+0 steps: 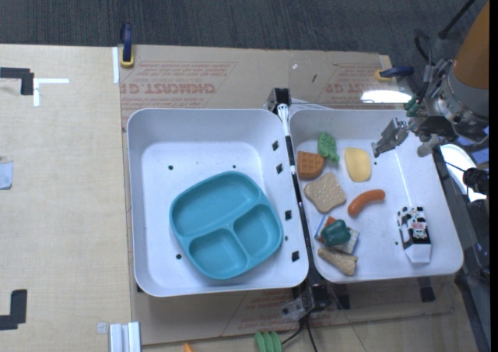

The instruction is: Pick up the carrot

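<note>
- Left bin (148, 187): just a blue divided tray (226, 223), nothing to chase.
- Right bin (436, 257): the carrot (366, 201) lies mid-bin, long axis tilted, its right end higher, just below the yellow piece (357, 164).
- The hand (387, 140) hovers at the upper right, carrot down-left from it.
- Its tip is small and dark; whether it's wide or narrow, I can't tell.

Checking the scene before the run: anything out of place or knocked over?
Mostly tidy. Toy food sits in the right bin, the blue tray in the left bin. One oddity: something green lies outside the bins, on the bench below them.
</note>
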`<state>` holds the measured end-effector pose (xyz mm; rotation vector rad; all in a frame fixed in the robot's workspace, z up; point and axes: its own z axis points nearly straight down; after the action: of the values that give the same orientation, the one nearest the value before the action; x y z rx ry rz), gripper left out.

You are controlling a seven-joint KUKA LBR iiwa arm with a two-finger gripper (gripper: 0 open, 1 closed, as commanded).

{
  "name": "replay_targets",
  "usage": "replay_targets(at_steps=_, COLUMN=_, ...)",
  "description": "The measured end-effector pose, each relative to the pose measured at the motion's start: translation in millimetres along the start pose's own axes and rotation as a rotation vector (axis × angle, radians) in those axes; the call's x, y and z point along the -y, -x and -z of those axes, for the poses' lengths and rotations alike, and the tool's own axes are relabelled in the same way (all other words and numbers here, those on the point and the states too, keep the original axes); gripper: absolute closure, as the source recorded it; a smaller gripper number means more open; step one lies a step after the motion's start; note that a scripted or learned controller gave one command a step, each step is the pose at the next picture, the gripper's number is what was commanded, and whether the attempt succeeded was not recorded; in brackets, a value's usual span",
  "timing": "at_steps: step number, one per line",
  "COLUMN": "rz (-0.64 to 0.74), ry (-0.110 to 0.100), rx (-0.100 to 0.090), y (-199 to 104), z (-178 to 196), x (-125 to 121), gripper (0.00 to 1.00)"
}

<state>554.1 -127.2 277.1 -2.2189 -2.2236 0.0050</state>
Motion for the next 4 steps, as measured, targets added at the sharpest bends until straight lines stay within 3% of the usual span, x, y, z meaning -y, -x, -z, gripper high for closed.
replay_targets(at_steps=1, rz=0.321, ry=0.001, rx=0.0, y=8, z=-47, x=-38, gripper=0.0)
replay_targets(at_steps=2, rz=0.277, ry=0.001, rx=-0.001, y=0, z=-80, x=-50, gripper=0.0)
replay_targets(at_steps=3, rz=0.419, ry=0.003, rx=0.0, y=8, z=-82, x=-50, gripper=0.0)
replay_targets(at_steps=4, rz=0.495, ry=0.005, rx=0.002, y=-10, z=-68, x=-54, gripper=0.0)
